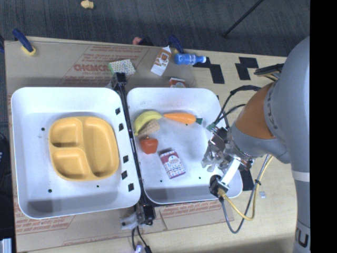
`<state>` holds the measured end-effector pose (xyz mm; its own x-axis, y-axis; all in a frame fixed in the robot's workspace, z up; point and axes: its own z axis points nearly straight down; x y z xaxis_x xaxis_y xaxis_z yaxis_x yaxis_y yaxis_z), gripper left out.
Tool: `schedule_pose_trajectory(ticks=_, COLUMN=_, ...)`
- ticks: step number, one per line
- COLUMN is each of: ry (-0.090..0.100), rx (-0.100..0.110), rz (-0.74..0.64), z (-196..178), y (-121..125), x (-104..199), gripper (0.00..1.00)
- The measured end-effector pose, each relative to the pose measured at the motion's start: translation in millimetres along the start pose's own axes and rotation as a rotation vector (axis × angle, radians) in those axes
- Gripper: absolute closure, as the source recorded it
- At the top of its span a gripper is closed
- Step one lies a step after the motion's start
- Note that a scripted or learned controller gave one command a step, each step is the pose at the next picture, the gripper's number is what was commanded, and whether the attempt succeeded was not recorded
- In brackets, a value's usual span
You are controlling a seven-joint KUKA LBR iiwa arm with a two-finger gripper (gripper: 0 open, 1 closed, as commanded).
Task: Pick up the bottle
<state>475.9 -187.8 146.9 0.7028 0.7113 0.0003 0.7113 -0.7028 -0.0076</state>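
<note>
A small blue bottle (188,59) lies on its side on the cardboard bench top, behind the right bin's far rim and outside both bins. My gripper (213,159) hangs low over the near right part of the right bin (210,96), far from the bottle and close to the bin's right wall. I see nothing of the bottle at the gripper. The grey arm with its orange band reaches in from the right above the bin's right rim.
The right bin holds a banana (143,119), a carrot (180,118), a red piece (149,145) and a small red and white box (172,164). A yellow divided tray (84,146) sits in the left bin. A small carton (161,61) lies by the bottle.
</note>
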Motion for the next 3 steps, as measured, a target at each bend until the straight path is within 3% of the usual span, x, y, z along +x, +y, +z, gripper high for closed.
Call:
schedule_pose_trajectory(ticks=2, ry=0.0, rx=-0.002, rz=0.441, z=-20.3, y=19.3, x=-12.8, gripper=1.0)
schedule_pose_trajectory(ticks=3, ry=0.001, rx=0.0, rz=0.583, z=-19.0, y=15.9, x=-16.0, gripper=1.0)
